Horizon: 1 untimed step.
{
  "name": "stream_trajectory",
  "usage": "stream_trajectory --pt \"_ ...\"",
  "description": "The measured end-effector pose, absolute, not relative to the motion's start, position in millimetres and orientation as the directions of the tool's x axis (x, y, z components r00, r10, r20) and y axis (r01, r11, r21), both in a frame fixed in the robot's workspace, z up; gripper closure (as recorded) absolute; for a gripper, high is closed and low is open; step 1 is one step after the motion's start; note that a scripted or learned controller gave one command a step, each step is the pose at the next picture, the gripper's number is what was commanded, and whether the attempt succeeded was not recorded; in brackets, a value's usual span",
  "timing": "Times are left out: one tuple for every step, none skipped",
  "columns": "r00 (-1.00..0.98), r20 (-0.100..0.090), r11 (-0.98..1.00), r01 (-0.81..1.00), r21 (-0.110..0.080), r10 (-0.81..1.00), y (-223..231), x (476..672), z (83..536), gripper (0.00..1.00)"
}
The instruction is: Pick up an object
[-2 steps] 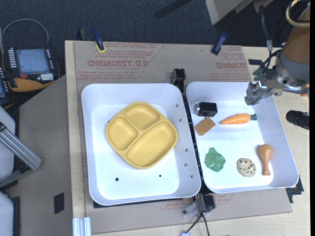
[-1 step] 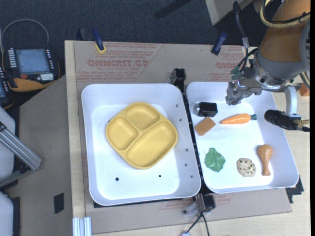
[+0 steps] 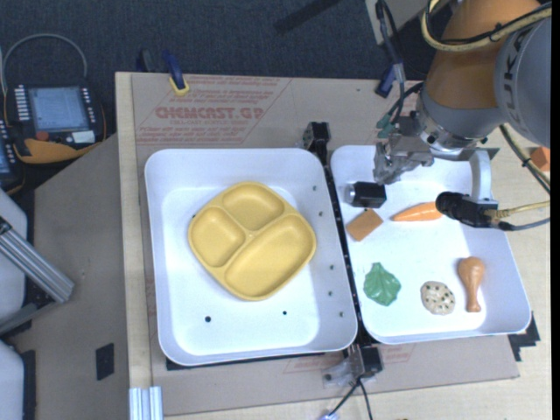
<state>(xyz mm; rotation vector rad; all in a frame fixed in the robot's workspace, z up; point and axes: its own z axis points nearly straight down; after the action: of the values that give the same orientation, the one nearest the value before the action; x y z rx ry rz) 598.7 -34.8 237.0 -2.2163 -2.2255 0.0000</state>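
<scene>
Fingers: we can't tell spread or shut, view's too murky; gripper (image 3: 395, 166) hangs just above the orange block (image 3: 364, 225) and carrot (image 3: 415, 213), apparently touching neither.

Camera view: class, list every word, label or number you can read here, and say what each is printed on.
"CHEMCAST GP", red print on the brown board behind the bins; the smaller red lines around it are too blurred to read.
"KU", start of a name on the arm, cut off at the edge.
Pendant screen: too small to read.
</scene>
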Motion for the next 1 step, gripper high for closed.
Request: stream_trajectory --pt "-0.003 -0.001 0.003 1.000 0.003 1.000 8.0 608.0 235.8 1.00"
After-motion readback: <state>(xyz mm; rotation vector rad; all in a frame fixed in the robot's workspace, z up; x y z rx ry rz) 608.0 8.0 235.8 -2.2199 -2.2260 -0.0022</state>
